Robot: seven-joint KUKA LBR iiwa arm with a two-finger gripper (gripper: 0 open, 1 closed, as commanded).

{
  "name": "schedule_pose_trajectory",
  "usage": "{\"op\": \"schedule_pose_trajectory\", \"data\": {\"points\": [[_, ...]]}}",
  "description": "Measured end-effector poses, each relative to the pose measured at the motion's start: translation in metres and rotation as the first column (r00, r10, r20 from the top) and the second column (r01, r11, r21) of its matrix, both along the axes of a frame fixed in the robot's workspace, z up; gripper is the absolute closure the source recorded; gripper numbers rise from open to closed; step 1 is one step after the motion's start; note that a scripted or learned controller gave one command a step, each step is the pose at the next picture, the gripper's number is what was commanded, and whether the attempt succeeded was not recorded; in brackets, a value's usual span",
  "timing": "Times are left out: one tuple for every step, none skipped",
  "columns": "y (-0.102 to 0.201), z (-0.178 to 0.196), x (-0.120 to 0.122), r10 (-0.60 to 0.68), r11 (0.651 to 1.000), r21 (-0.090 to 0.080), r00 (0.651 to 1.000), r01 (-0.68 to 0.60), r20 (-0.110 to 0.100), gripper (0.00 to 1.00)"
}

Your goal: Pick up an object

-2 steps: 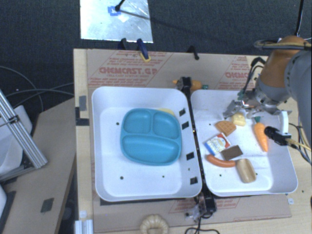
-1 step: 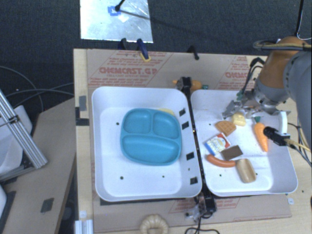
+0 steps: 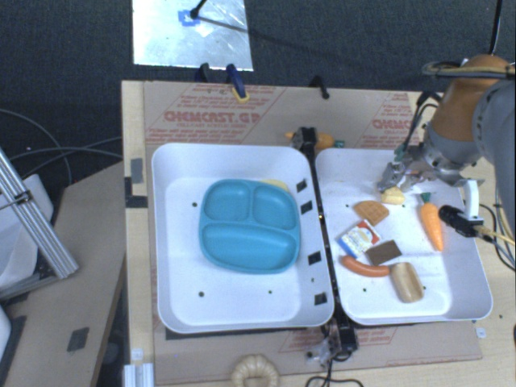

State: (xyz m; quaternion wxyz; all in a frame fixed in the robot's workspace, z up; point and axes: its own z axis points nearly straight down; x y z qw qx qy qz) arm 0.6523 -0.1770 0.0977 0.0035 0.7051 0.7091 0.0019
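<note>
The arm (image 3: 472, 107) reaches in from the right, its orange band above the wrist, and the gripper (image 3: 401, 177) hangs low over the far part of the right bin (image 3: 472, 297). Its fingers point down and to the left, and their tips sit right at a small pale yellow piece (image 3: 393, 196); whether they touch it, and how far apart the jaws stand, I cannot tell, since the metal parts blur together there. The other food toys lie loose on the bin floor. A tan cracker (image 3: 372, 211) lies just below the pale piece. A carrot (image 3: 433, 226) lies to the right, beside a black fitting (image 3: 456, 220) near the bin's right wall. A small red and white packet (image 3: 359, 239) sits near the middle, with a brown block (image 3: 384, 252) touching its lower right side. A sausage (image 3: 364, 267) lies below them, and a bread roll (image 3: 406, 281) sits just to its right. The left bin (image 3: 173, 240) holds a blue divided plate (image 3: 248, 224), with something pale yellow (image 3: 276, 185) peeking out at its far edge.
</note>
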Motion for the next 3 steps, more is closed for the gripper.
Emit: {"op": "schedule_pose_trajectory", "data": {"points": [[0.002, 0.049, -0.006, -0.003, 1.000, 0.001, 1.000, 0.003, -0.001, 1.00], [0.001, 0.114, 0.000, -0.001, 1.000, 0.000, 1.000, 0.001, 0.002, 1.00], [0.001, 0.128, 0.001, 0.000, 1.000, 0.001, 1.000, 0.000, -0.003, 1.00]]}}
